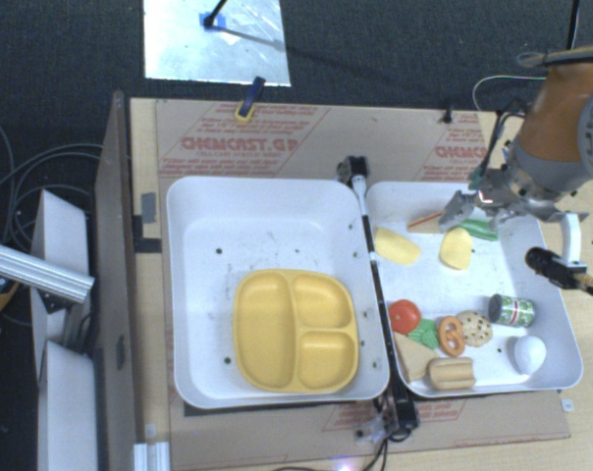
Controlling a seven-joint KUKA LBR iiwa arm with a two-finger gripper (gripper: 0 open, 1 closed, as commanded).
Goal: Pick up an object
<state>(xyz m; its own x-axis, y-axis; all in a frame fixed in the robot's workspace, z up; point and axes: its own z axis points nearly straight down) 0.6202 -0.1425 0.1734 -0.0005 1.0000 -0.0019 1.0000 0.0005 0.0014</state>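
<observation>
Objects crowd the right shallow white bin, while the left shallow white bin carries a yellow plastic divided plate lying flat toward its near side. The grey arm with the orange band reaches in from the right and hangs over the far part of the right bin, its pincer low above the bin's far edge.

Just below the pincer lies a pale yellow rounded lump, beside a green leaf-shaped piece and a thin orange stick. The pincer's dark fingers seem spread apart with nothing between them, though the view is too coarse there to be sure.

A second pale yellow oblong piece rests near the divider between the bins. Toward the near side sit a red tomato-like ball touching a green flat piece, a brown pretzel, a speckled round cookie, a small green and white can lying on its side, a white egg-shaped object and a tan bread roll.

Both bins stand side by side on a brown cardboard-covered table.
</observation>
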